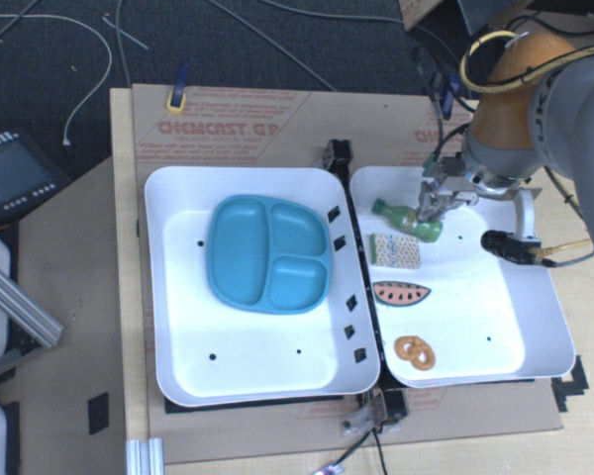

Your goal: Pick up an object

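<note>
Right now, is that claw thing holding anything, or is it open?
Gripper: down in the right bin at the green toy; whether it grips it cannot be told.

Right bin (535,349): bare floor right of watermelon slice (402,293) and pretzel (415,352); the patterned block (395,251) seemingly crowds the divider.

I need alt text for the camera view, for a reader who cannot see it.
The arm's tool is down at a green object in the right bin, which also contains a watermelon slice and pretzel. The left bin holds a blue divided plate.
</note>
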Controlling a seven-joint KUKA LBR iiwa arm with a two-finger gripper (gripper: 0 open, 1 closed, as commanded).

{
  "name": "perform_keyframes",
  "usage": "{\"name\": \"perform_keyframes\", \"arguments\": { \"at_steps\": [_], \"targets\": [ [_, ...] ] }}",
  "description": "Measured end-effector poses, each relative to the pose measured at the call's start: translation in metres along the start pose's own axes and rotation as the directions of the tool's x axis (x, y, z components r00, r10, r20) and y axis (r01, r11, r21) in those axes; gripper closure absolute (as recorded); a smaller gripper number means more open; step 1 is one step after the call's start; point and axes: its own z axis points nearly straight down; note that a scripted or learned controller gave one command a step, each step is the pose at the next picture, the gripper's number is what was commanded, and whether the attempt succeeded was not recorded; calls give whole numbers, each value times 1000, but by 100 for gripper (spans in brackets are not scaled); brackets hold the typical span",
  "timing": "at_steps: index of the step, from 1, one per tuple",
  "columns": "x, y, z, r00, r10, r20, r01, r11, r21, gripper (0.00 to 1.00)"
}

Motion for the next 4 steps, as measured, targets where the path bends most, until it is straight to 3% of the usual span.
{"name": "perform_keyframes", "arguments": {
  "at_steps": [1,2,4],
  "targets": [
    [-1,-6,-63,1000,1,0,-1,1000,-10,100],
    [-2,-4,-102,1000,0,-1,0,1000,-8,100],
    [100,-44,-98,1000,-4,-4,4,1000,2,100]
  ]
}}
